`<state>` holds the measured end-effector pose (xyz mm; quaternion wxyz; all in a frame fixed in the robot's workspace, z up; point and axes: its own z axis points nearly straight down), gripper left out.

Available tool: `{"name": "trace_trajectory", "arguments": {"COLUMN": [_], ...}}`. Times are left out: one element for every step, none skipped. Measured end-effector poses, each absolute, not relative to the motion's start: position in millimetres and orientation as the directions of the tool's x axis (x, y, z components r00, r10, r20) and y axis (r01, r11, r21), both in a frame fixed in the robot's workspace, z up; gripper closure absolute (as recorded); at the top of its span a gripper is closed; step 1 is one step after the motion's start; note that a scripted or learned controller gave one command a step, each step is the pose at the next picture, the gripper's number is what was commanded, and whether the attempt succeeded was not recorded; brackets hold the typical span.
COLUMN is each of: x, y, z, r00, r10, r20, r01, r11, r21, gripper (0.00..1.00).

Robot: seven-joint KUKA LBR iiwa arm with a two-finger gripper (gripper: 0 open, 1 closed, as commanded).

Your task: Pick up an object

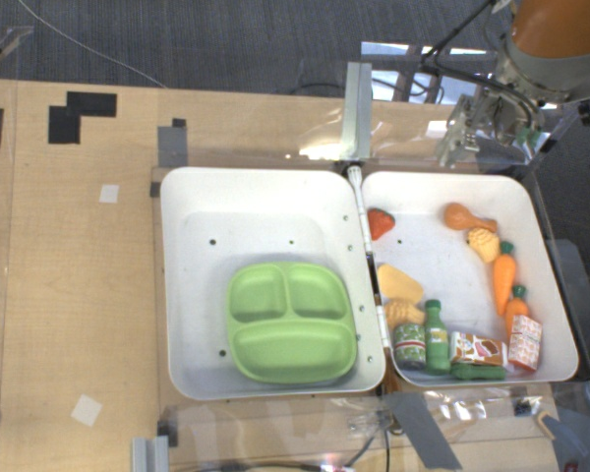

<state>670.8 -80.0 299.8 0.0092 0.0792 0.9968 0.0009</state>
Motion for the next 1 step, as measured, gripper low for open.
{"name": "trace_trajectory", "arguments": {"x": [593.8], "y": [-104.6], "z": [272.7], "r00": [-0.985], "r10": [0.173], "r20": [-0.008], "r01": [0.173], "r11": [0.985], "r21": [0.000], "gripper": [1.00]}}
